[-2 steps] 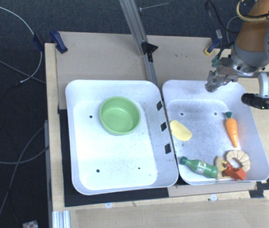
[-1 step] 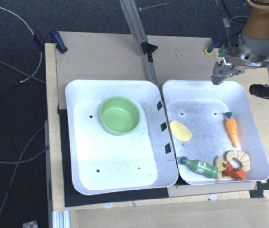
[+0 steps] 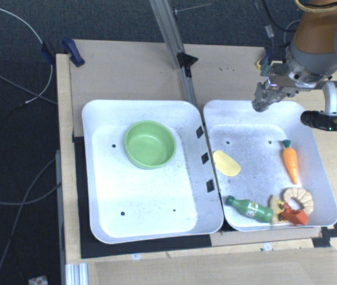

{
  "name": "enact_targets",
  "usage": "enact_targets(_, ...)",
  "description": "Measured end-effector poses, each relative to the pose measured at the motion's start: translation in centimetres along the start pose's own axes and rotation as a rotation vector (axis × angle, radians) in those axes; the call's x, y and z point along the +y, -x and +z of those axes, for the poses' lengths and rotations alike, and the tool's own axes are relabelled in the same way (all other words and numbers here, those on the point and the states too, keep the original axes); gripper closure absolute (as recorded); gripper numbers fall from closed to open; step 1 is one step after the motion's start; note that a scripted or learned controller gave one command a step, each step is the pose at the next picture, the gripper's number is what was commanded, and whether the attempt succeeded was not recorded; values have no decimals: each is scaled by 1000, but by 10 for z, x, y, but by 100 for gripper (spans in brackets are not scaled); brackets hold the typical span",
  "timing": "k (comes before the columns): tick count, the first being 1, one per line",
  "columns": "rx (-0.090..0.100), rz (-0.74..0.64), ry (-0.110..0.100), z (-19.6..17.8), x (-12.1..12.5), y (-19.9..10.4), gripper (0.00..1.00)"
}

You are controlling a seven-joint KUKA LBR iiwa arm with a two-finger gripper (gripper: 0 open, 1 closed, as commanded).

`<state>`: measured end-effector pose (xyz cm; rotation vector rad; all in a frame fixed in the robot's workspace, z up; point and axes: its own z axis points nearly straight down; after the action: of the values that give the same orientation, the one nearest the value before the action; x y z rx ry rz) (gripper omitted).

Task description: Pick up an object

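Currently the gripper hangs over the right bin's far rim, nothing between its fingers; open or closed, can't tell (too blurred). Carrot lies well apart, nearer the camera. Bottle and yellow piece are farther off. Green bowl sits in the left bin.

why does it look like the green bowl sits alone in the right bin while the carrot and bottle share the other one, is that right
Not quite: the camera view shows the green bowl alone in the left bin. The carrot and bottle share the right bin.
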<state>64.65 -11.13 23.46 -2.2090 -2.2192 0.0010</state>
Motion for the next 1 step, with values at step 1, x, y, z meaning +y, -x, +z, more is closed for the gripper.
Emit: enact_targets(1, 0, -1, -3, 0, -33, -56, 100)
